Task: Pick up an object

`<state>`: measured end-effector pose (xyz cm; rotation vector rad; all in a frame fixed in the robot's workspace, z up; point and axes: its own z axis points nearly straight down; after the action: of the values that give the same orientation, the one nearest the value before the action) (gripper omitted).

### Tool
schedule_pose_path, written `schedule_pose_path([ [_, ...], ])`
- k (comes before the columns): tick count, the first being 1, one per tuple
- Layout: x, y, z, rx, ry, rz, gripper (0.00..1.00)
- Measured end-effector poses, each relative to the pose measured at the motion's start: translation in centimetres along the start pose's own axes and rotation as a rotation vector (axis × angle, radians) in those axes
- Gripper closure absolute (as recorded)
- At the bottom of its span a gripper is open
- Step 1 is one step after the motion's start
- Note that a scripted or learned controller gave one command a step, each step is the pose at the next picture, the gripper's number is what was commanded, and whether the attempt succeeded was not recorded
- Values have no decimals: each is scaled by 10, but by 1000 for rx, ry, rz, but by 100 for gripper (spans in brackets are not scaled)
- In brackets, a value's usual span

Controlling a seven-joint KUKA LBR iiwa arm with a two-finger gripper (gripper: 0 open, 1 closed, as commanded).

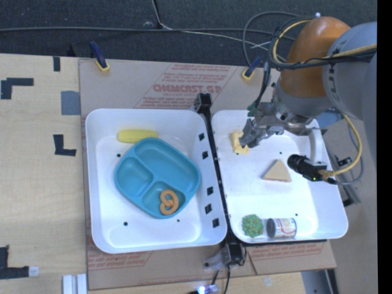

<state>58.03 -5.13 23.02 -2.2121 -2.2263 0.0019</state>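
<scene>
End effector (pixel 246 141), grip state not discernible, is positioned over the small yellow block (pixel 239 143) at the far left of the right white bin (pixel 331 216); approach stage judged, next requiring closure and a lift

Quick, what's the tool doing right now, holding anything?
Tool: down over the small yellow block in the right white bin; grip cannot be told.
</scene>
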Motion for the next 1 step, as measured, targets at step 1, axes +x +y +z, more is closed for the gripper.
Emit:
schedule_pose_path([
  [1, 62, 9, -4, -2, 0, -2, 100],
])
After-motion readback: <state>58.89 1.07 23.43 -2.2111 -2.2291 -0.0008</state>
